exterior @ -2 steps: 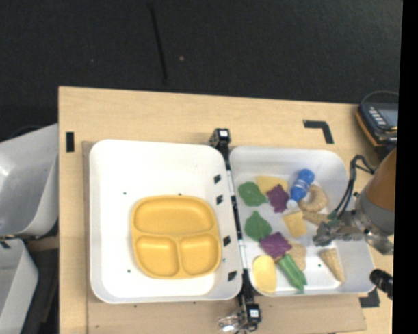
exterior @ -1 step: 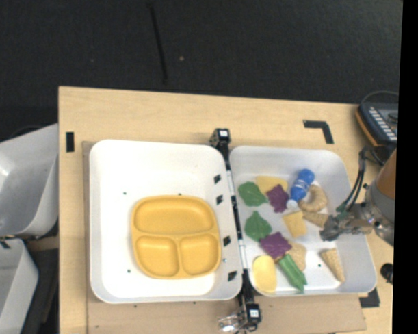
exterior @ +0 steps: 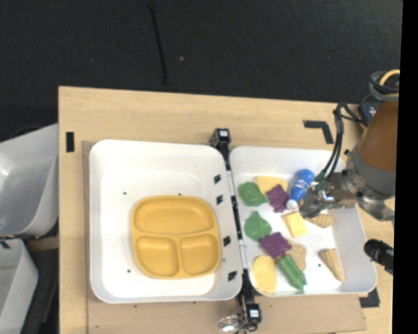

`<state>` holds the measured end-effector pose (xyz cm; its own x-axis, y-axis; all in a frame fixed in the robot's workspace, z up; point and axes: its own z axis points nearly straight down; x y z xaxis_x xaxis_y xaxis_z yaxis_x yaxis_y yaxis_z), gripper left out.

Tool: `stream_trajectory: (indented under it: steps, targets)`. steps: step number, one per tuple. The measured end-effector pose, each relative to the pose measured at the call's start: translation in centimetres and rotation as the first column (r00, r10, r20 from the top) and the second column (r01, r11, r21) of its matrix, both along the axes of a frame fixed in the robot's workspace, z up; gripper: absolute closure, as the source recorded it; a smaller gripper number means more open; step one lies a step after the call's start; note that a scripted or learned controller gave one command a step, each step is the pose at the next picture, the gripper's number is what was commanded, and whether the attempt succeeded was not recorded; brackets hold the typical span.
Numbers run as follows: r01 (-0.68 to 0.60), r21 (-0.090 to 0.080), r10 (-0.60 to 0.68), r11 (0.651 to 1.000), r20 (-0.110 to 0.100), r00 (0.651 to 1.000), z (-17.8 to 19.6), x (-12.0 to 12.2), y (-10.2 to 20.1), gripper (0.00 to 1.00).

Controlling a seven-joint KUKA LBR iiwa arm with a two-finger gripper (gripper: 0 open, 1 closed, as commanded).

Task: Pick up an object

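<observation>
Hovering over right bin (exterior: 348, 287), gripper (exterior: 316, 204) at blue bottle's (exterior: 301, 183) five o'clock; finger state unclear.

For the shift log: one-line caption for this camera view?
Gripper low in the right bin among toy food, beside the blue bottle; yellow tray in the left bin.

Robotics lab bench. Plywood benchtop (exterior: 197, 118) on dark floor carries two white bins (exterior: 105, 193) fixed side by side with black clips (exterior: 220, 136) at their junction. Toy plastic food (exterior: 275, 244) fills one bin; cabled industrial arm (exterior: 377, 145) reaches over it.
</observation>
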<state>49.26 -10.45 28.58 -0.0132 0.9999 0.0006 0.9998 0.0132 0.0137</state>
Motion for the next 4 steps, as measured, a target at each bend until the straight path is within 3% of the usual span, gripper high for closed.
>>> stream_trajectory:
  steps: [1,2,3,4]
  targets:
    - [0.008,-0.001,-0.008,1.0,-0.014,1.0,-3.4,-0.2,3.7,1.0]
    - [0.003,0.002,-0.003,1.0,-0.008,1.0,0.4,-0.2,11.5,1.0]
    - [0.007,0.0,-0.007,1.0,-0.004,1.0,9.9,-0.2,13.2,1.0]
    - [0.019,-0.004,-0.019,1.0,-0.022,1.0,-0.4,-0.4,8.1,1.0]
